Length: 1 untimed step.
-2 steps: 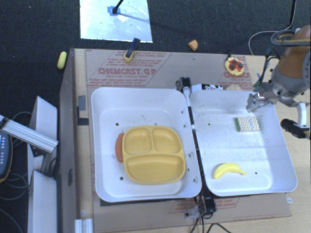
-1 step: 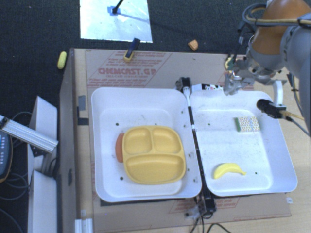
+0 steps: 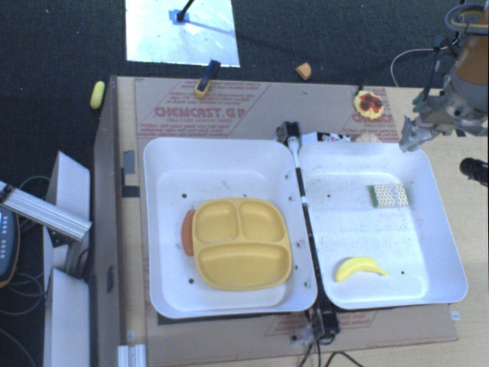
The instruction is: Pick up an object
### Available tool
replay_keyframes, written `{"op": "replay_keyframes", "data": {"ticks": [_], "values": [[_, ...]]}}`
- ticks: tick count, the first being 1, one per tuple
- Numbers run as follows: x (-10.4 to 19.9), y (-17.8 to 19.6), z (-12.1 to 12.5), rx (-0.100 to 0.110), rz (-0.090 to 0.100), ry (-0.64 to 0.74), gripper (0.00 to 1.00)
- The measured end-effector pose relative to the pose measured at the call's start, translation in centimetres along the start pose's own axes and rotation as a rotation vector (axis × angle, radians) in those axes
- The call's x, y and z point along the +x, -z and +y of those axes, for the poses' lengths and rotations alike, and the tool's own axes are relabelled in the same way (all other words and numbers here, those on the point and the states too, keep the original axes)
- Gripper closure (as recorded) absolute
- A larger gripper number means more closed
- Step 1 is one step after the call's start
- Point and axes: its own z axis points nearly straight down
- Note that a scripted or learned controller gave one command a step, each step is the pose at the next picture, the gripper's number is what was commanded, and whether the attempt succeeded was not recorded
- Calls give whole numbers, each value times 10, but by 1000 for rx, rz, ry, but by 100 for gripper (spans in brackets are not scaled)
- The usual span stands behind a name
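Right bin (image 3: 439,205): banana (image 3: 361,267) well below gripper (image 3: 410,139)

I have 1 camera, fixed above the desk (image 3: 229,102) and looking down at a slant. It sits far enough back that both white bins fit whole: the left bin (image 3: 164,167) and the right bin (image 3: 439,197) lie side by side across the middle of my view. Dark floor (image 3: 61,44) shows beyond the desk's far edge and down the left. The arm (image 3: 466,75) enters at my upper right.
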Motion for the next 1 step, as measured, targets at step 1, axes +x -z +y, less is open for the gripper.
{"op": "replay_keyframes", "data": {"ticks": [1], "values": [[-9, 27, -29, 0, 1, 0, 100]]}}
